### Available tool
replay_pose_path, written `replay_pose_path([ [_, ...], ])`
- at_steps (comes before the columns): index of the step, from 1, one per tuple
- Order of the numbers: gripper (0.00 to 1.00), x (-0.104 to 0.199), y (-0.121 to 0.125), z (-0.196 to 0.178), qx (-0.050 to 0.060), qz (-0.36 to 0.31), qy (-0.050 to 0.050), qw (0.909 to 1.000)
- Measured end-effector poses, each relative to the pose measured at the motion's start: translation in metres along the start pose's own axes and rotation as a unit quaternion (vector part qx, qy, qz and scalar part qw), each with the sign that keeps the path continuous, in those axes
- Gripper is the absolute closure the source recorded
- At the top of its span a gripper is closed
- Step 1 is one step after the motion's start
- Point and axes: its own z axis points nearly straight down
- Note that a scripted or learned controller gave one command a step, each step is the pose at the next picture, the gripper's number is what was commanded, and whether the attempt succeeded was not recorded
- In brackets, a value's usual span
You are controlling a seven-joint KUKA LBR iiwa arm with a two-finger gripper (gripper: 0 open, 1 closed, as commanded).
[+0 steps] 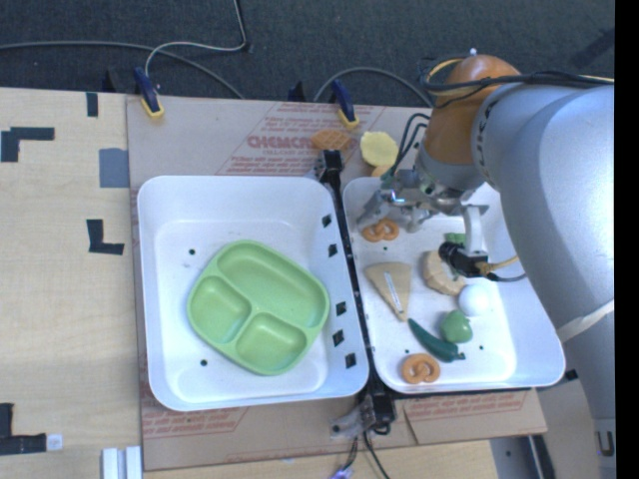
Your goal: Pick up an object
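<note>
Over the right bin (519, 372), jaws (384, 211) above a pretzel (379, 232), their state unclear.

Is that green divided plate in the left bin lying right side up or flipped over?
Right side up. The green plate lies flat in the left bin with its three hollow compartments facing the camera, nothing in them.

We see the grey arm (559, 178) reaching in from the right, orange band (464, 108) above the wrist, angled down over the far end of the right bin (534, 362). The gripper (399, 206) sits low over that bin's far left corner, near the rim.
</note>
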Motion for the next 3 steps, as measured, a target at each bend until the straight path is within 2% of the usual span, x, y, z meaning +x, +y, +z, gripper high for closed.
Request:
replay_pose_path([
  [3,0.0,-0.0024,0.0001,0.0,0.0,0.0,0.0,1.0],
])
